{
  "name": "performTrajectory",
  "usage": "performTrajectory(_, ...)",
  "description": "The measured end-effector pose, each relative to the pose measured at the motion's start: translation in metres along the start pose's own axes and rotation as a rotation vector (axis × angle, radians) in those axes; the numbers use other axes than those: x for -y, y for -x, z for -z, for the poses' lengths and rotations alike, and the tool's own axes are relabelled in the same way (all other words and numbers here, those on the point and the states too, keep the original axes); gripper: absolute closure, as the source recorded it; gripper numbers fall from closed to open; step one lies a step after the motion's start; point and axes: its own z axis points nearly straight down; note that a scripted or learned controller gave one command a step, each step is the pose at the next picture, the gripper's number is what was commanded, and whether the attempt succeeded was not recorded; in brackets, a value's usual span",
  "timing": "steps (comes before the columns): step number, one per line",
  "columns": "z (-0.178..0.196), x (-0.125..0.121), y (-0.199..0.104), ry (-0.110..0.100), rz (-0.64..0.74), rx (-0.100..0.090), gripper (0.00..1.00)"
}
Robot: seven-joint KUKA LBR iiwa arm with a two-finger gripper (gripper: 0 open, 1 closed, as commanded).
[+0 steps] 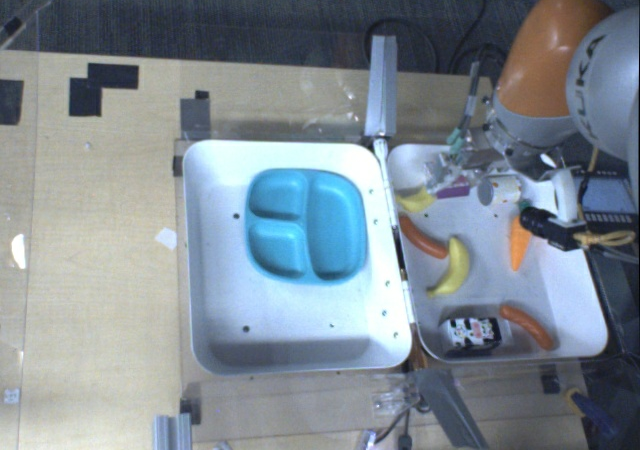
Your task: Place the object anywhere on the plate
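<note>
Right now the grey arm [580, 68] with its orange band reaches in from the right, over the far part of the right bin [575, 308]. Gripper [455, 176] sits low near that bin's far-left corner, just above a yellow banana [415, 201] lying against the left wall. Whether the gripper is released or clenched cannot be told; its tip is a blur of grey, purple and green parts, and nothing is clearly caught in it.

Right bin contents: a second yellow banana [453, 269] curved near the middle, a red-orange sausage [424, 238] slanted just beside it toward the left wall, a second sausage [527, 326] near the front right, an orange carrot [518, 245] upright-looking at the right side, partly under the arm's black fitting, and a small black-and-white box [471, 333] at the front edge.

Left bin [215, 268] holds the blue plate [305, 223], three compartments, sitting roughly centre, a bit toward the far side. Nothing lies on the plate. All objects are in the right bin, well apart from the plate, with the wall between the bins separating them
</note>
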Motion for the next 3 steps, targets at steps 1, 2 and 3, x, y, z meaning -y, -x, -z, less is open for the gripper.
performTrajectory(1,-0.02,-0.019,-0.083,-0.001,0.003,-0.002,1.0)
performTrajectory(2,-0.02,-0.019,-0.083,0.0,0.003,-0.002,0.0)
performTrajectory(3,0.069,-0.045,-0.051,0.003,-0.041,-0.001,0.0)
